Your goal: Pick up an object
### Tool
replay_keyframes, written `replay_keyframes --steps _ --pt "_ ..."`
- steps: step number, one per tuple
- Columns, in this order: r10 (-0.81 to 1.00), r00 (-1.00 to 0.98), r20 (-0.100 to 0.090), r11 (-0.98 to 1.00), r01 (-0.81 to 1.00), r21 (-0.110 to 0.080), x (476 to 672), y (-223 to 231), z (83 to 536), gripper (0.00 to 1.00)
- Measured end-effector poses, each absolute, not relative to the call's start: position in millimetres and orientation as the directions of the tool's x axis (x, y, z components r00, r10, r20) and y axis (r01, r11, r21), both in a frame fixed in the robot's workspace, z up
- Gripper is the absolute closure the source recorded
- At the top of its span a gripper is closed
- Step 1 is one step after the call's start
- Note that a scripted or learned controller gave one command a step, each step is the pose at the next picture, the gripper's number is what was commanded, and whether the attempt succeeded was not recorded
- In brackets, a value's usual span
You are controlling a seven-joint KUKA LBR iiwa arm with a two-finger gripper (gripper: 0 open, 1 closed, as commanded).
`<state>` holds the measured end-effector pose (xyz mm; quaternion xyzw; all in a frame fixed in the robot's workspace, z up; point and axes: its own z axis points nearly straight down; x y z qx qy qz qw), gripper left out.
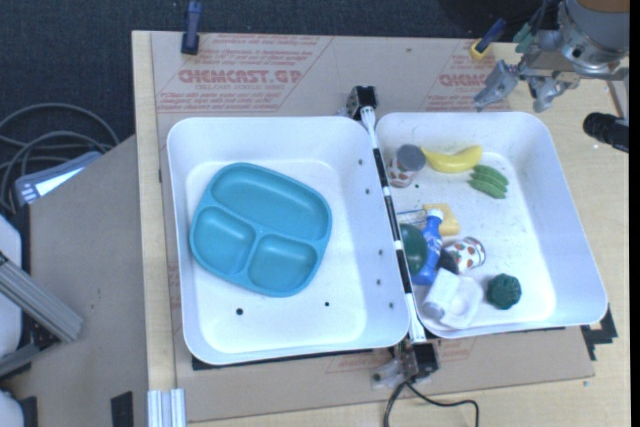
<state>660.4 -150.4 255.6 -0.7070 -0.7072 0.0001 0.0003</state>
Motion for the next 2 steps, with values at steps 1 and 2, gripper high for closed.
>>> replay_keyframes --steps 1,2 --pt "1.0 0.0 0.0 0.0 1.0 -0.002 666.2 -163 201 0.0" --pt "1.0 0.001 0.001 -0.001 1.0 -0.003 665.8 -180 124 0.0"
